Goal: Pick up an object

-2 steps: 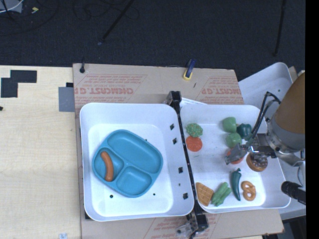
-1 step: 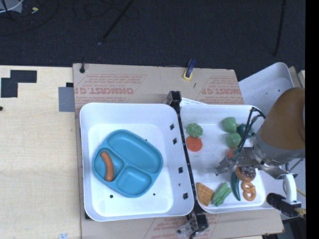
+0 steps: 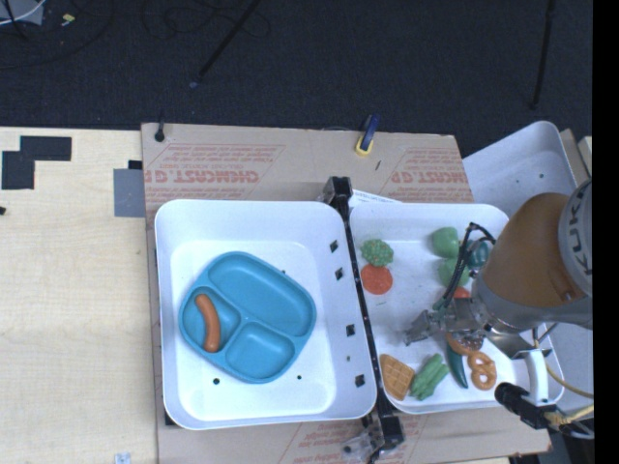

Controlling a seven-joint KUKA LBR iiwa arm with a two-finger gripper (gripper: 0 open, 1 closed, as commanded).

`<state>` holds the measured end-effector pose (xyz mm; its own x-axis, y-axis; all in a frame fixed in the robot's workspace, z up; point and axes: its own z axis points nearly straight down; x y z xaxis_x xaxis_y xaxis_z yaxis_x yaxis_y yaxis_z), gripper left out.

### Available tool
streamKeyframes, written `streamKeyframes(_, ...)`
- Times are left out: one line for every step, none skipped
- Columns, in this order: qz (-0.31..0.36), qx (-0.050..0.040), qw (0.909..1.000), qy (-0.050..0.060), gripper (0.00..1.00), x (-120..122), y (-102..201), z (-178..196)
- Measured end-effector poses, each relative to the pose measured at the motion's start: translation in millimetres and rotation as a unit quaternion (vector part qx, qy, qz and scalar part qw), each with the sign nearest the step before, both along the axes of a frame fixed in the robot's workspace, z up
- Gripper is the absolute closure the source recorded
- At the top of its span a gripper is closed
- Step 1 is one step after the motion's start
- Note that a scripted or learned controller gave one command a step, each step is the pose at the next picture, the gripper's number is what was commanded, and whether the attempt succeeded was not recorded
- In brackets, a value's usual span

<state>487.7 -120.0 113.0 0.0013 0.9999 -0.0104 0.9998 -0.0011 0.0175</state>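
You are looking at the arm [image 3: 527,259] coming in from the right and hanging over the right bin [image 3: 418,222], with the gripper [image 3: 437,325] sitting low in the middle of that bin. The orange-brown wrist is blocking the view from above, so you cannot tell whether the gripper is clamped or released, and nothing is showing as held in it.

The pickable things are all lying loose in the right bin:
- The broccoli [image 3: 377,252] and the red slice [image 3: 376,279] are lying at the left side, just beside the divider.
- A green piece [image 3: 445,241] is lying at the far side, near the wrist.
- The waffle [image 3: 396,375] and the green pickle [image 3: 428,375] are touching each other at the near edge.
- The pretzel [image 3: 481,368] is lying just right of them, partly under the arm.

The gripper is sitting between these groups, closest to the near cluster, so the likely target is the pickle or the pretzel. That is a guess from position alone.

The left bin [image 3: 242,222] is holding the blue plate [image 3: 261,303] with a sausage [image 3: 208,322] lying in its left compartment, well apart from the gripper. The toys being piled in one bin looks deliberate, giving the arm one source side. The near cluster is crowded, so a grab there is risking two items or a slip against the bin wall. The task is reading as not yet done
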Motion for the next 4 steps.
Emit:
streamKeyframes(-0.003,-0.0082,0.9999,-0.011,0.00,10,-10,-12)
streamKeyframes(-0.008,-0.0087,0.9998,-0.013,1.00,11,-13,-1)
streamKeyframes(-0.003,0.0054,0.9999,0.009,1.00,6,-17,43)
streamKeyframes(-0.002,0.0050,1.0000,0.008,1.00,2,-24,88)
